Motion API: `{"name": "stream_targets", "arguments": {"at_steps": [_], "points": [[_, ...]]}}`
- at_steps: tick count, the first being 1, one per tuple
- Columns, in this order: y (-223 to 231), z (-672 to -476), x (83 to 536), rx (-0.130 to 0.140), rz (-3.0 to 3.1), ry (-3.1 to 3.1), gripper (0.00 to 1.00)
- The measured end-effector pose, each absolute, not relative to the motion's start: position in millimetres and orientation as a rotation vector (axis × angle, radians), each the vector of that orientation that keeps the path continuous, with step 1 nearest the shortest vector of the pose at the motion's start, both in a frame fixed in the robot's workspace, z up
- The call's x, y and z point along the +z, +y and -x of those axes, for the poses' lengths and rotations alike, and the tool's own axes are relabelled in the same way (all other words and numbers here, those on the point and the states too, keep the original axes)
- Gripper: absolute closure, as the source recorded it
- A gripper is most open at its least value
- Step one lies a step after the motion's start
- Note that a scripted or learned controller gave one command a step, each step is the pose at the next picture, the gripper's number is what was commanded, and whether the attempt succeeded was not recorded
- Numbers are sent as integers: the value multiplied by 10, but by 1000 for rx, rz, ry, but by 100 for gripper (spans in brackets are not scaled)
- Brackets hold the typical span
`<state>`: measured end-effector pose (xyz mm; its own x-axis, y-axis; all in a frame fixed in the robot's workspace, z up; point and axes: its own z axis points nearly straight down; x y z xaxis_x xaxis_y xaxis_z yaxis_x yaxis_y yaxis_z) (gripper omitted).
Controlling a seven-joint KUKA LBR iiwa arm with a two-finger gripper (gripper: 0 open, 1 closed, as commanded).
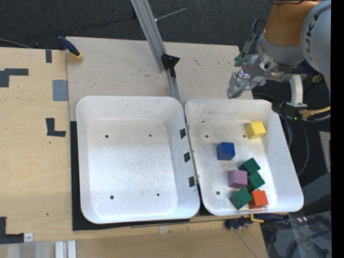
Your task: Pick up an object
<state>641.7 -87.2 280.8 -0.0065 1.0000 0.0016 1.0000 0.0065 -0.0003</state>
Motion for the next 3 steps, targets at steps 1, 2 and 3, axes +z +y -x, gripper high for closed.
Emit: {"name": "stream_targets", "arguments": {"at_steps": [1, 2, 3], "points": [[-268, -6464, 2617, 2, 2212, -2227, 100], [264, -6428, 2585, 1, 2212, -2227, 100], [826, -6497, 2567, 0, 2212, -2228, 100]]}}
